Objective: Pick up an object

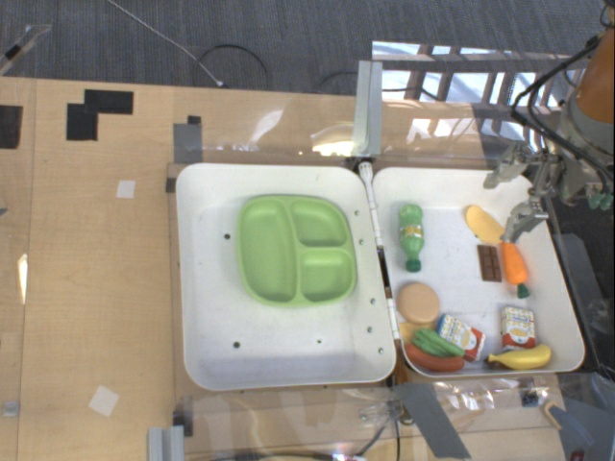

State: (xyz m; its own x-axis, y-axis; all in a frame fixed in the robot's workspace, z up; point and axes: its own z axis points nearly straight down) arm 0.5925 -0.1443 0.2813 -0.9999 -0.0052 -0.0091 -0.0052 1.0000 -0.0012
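- My end effector hung at the 2 o'clock corner of the right bin, over its upper right rim.
- Fingers looked apart, one finger up by the rim and the other lower; nothing sat between them.
- My arm came in from 3 o'clock, cables looped above the wrist.
- Yellow lemon-like piece lay just at 9 o'clock of the lower finger, close, contact unclear.
- Orange carrot lay at 6 o'clock of the end effector, beside a brown chocolate bar, the two about touching.
- Green bottle lay near the bin's left wall, at 9 o'clock from the lemon piece.
- Round tan bun sat at 6 o'clock of the bottle.
- At the bin's 6 o'clock edge: a red sausage, a green pepper-like item on it, and a small printed packet next to them.
- Yellow banana lay at the 5 o'clock corner, a small carton just at its 12 o'clock.
- Left bin carried a green divided plate near its middle.
- Both bins sat side by side on the wooden bench, touching along the centre divider.
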